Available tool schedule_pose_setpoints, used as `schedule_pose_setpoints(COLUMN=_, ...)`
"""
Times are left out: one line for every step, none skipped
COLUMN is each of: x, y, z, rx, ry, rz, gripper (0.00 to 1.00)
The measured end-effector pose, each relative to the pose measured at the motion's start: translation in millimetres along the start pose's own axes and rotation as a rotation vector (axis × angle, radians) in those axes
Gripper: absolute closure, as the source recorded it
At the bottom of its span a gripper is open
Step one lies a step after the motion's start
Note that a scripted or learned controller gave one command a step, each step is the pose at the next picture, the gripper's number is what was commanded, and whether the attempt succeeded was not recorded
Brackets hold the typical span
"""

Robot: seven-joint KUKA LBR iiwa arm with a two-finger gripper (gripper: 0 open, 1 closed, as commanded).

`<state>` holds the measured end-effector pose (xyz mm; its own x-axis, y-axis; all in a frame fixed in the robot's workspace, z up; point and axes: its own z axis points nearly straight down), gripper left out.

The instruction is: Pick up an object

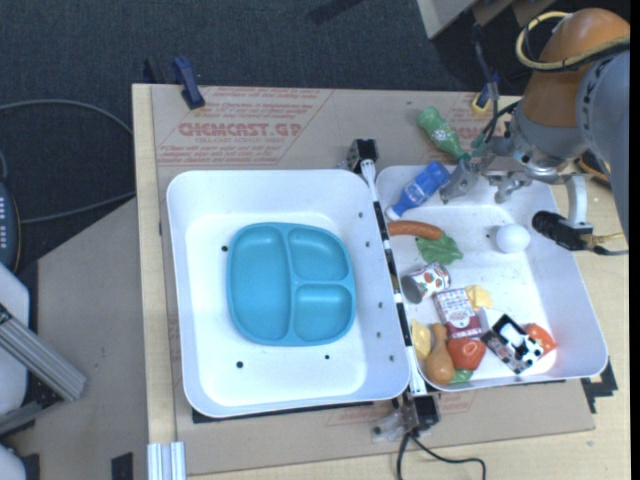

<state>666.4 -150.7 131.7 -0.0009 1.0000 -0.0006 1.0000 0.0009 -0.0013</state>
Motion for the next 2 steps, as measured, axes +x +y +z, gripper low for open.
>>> schedule_pose_setpoints(x=49.0, y=-62.7, z=47.8, rx=0.001, ry=0.001, rz=0.001, gripper=0.00)
schedule_pose_setpoints(x=48.7, y=-61.6, z=36.8, rx=-0.004, ry=0.001, rz=0.002, gripper=1.00)
